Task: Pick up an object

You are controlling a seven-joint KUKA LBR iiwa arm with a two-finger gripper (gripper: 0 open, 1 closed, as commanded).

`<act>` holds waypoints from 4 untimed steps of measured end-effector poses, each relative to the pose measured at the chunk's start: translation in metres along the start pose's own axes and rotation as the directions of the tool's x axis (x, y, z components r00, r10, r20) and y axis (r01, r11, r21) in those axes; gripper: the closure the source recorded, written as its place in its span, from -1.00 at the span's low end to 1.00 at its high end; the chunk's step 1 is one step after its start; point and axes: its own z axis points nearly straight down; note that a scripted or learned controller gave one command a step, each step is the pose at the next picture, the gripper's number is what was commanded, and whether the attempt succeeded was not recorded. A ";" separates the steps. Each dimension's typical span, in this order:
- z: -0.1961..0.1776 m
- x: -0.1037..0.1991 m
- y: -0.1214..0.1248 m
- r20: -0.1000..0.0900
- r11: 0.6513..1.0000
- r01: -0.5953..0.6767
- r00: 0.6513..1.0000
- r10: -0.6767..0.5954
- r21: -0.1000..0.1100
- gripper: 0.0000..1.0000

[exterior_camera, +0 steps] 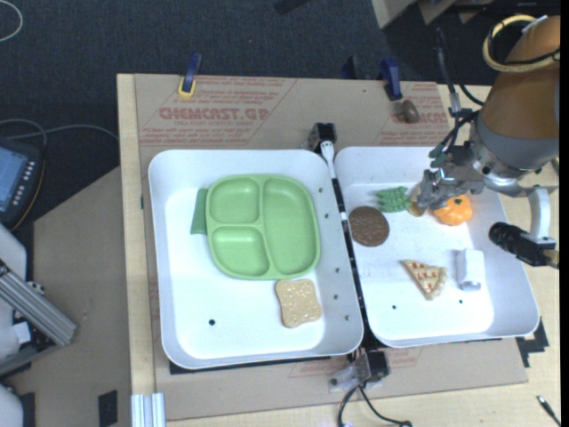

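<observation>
- Landmark = right bin (pixel 511 323). Toast slice (pixel 298 302) and green tray (pixel 263 225) sit left of it, in the other bin.
- Inside right bin, near edge: pizza wedge (pixel 424 277), small grey piece (pixel 467 268) beside it.
- Mid-bin: brown cookie (pixel 368 226).
- Far side of bin: green leafy toy (pixel 392 199), orange fruit (pixel 453 210) = likely target.
- Gripper (pixel 434 194) hovers betw. those two; can't tell finger opening or any hold.
- To do it well: centre over the fruit, descend straight, avoid nudging the leafy toy.
</observation>
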 end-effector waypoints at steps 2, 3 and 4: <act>-0.008 0.096 -0.022 0.002 1.000 -0.001 1.000 0.001 -0.004 1.00; -0.005 0.090 -0.028 0.003 1.000 -0.007 1.000 0.007 0.000 1.00; -0.004 0.088 -0.028 0.002 1.000 -0.007 1.000 0.007 0.000 1.00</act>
